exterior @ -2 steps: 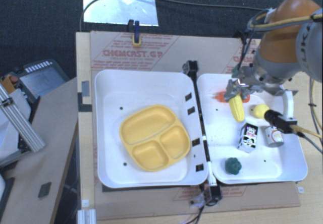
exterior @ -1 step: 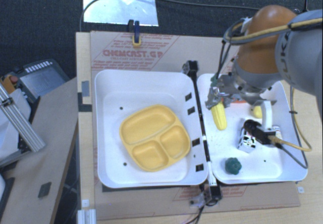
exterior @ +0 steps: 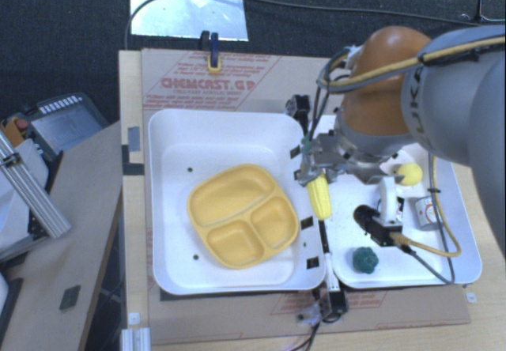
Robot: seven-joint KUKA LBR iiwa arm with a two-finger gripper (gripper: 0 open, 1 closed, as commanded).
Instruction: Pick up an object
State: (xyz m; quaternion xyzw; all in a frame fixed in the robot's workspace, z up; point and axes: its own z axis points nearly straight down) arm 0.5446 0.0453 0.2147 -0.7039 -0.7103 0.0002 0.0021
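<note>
Yellow corn (exterior: 319, 199) is the thing in play: a toy cob, standing on end, with its top caught between the two fingers of the pincer (exterior: 316, 179), which are closed on it. It hangs right over the divide where the left bin (exterior: 170, 183) meets the right bin (exterior: 452, 256), so the grasp itself looks made. What I cannot judge from this slanted view is how high the cob sits, or whether its lower end is touching the rim between the bins or has cleared it. If the hold is firm, what is left is the lift, with the grey arm (exterior: 455, 96) carrying the cob well clear of both bins. The grip is only on the cob's upper end, so it could swing or slip as the arm rises. Nothing else looks touched: a yellow tray (exterior: 241, 215) with three compartments lies flat in the left bin, just beside the cob, and in the right bin a teal ball (exterior: 364, 260) sits near the front wall, with a small yellow piece (exterior: 409, 175) farther back under the wrist.
</note>
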